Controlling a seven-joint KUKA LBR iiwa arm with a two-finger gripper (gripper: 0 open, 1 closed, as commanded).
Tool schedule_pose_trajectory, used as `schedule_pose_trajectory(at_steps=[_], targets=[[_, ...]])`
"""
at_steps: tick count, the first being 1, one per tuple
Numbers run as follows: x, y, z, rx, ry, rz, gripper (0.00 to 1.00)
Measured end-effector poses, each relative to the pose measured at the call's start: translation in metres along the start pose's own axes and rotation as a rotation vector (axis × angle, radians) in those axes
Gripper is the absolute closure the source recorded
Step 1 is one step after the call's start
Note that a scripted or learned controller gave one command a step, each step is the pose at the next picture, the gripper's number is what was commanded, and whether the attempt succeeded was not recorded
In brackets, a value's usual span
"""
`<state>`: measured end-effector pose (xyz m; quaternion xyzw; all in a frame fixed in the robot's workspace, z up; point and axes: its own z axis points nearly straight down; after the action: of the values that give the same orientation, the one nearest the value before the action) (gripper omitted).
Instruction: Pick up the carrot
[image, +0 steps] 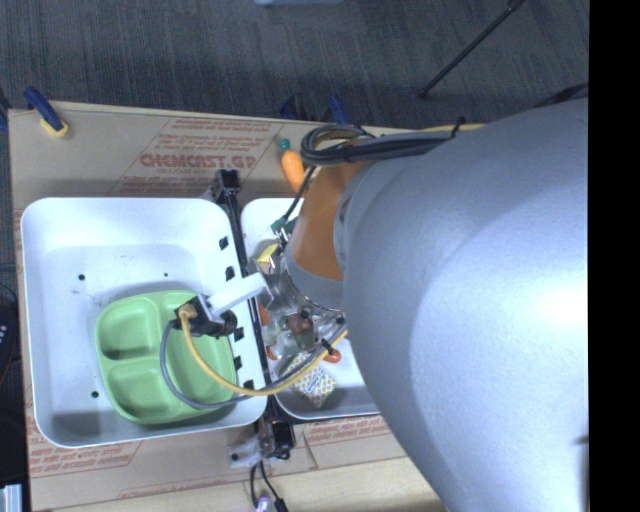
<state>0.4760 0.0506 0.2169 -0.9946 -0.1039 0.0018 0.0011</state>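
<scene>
The grey arm with its orange band (320, 235) fills the right side and hides most of the right bin (258, 215). Its gripper (298, 335) reaches down into that bin, close to the divider between the bins. Small orange slivers (334, 352) show beside the gripper among mixed items; they may be the carrot, but most of it is hidden. Nothing can be seen between the fingers.
The left bin (60, 240) holds a green divided plate (140, 365). A yellow and grey cable loop (200, 375) hangs over the plate from a black connector (215, 322). An orange piece with a greenish tip (292, 170) lies behind the right bin. A patterned item (315, 385) lies near the front rim.
</scene>
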Motion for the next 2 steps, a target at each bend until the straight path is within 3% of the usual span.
schedule_pose_trajectory(at_steps=[1, 2], targets=[[0.023, -0.11, -0.022, -0.001, -0.001, 0.0, 1.0], [0.037, -0.14, -0.067, -0.002, 0.0, 0.002, 1.0]])
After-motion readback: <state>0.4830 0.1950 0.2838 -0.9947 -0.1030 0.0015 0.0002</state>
